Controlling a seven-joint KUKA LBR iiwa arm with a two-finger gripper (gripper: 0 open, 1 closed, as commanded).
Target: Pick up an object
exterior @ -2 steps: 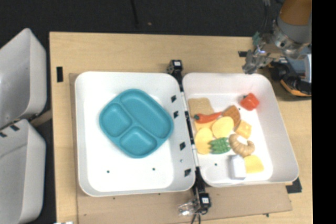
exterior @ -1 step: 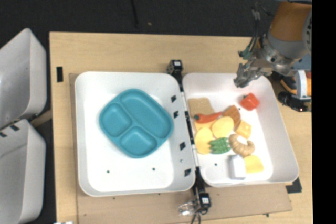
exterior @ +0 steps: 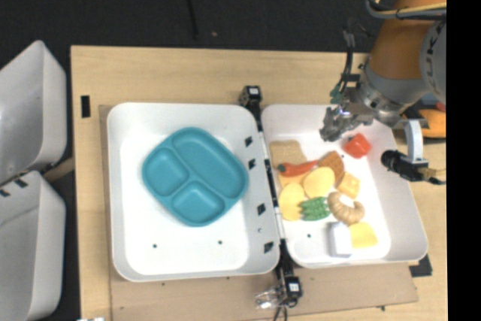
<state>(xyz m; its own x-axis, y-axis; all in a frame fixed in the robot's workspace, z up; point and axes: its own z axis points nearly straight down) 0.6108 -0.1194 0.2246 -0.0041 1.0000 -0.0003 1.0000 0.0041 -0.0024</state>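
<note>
The pincer (exterior: 334,128) hangs over the far part of the right bin (exterior: 398,237), close to its back wall, at the end of the grey arm (exterior: 402,49) that comes in from the right. Whether it stands wide or narrow I cannot tell; the tip is a dark, blurred shape, and nothing can be made out gripped in it.

The nearest candidate to pick is a small red block (exterior: 358,145), lying just beside the pincer, a little to its right and slightly nearer the camera. It looks roughly square, so it has no clear long axis and should take a grip from either direction.

The rest of the pile lies below the pincer, toward the front of the bin: a tan slice of bread (exterior: 285,152) down and to its left, then an orange carrot (exterior: 312,164) lying across, its long axis running from lower left to upper right. Beyond that sit yellow pieces (exterior: 317,183), a green piece (exterior: 316,208), a brown curled piece (exterior: 347,208), and a white block (exterior: 340,240) beside a yellow block (exterior: 364,235), all packed touching one another.

Far off to the pincer's left, the left bin (exterior: 128,237) holds a blue divided plate (exterior: 194,175).

My judgement is that the coming move turns on a short shift right and toward the camera to stand over the red block, then a straight descent.
</note>
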